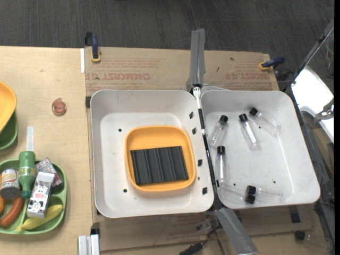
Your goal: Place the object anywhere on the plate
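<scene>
Wooden bench with two white bins: left bin [103,142] holds the orange plate [159,137]; right bin [297,142] holds clear vials [247,129], light, slippery, fragile, best gripped mid-body. Gripper state cannot be told.

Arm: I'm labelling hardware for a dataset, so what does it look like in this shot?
By the right bin, at the picture's right edge, a pale rounded shape, glossy white-grey, may be part of the arm; I cannot tell for sure. No colour band, cable or marking can be made out on it.

Left yellow bowl [5,108] edge-cropped
</scene>
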Tool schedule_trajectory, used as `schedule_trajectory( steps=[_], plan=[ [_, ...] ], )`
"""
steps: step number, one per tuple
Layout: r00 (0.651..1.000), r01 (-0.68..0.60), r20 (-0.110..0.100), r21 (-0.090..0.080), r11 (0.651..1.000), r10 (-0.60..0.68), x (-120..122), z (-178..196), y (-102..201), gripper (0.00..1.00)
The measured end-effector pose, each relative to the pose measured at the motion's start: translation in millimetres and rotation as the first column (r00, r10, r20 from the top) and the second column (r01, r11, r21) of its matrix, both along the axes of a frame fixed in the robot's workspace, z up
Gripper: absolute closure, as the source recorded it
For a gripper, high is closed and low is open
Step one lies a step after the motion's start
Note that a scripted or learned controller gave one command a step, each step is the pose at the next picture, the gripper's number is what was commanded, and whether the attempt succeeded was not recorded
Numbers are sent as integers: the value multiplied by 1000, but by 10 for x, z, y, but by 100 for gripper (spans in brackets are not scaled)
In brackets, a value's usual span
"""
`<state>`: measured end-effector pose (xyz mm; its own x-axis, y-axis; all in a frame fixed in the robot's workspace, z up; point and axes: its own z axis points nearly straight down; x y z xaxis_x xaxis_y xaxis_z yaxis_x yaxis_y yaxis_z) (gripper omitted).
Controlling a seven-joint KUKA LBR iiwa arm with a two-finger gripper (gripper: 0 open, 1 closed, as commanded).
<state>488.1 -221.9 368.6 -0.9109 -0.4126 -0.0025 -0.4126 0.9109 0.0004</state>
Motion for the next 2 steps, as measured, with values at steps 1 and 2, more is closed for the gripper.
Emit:
schedule_trajectory(
  steps=[1, 2],
  plan=[
    [949, -316, 0, 0, 949, 316, 248, -467, 11, 0],
    [894, -448, 1, -1, 894, 448, -31, -321, 2, 0]
  ],
)
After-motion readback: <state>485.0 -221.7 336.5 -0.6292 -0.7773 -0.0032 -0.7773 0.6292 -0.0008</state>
